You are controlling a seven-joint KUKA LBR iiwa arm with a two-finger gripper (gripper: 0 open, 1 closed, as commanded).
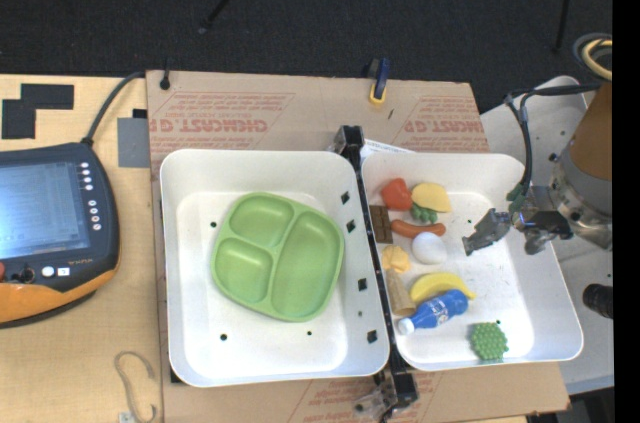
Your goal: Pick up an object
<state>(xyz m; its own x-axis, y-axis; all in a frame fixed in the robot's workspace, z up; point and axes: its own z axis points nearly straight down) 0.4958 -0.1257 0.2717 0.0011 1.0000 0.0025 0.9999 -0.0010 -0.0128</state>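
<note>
White egg (429, 248) lies in the right bin (545, 331), just left of the claw (487, 233), which hangs apart from it, nothing visibly held; its spread I cannot tell.

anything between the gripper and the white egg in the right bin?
Nothing. In the camera view, the stretch between the gripper and the white egg is bare floor of the right bin; the egg sits to the gripper's left.
</note>
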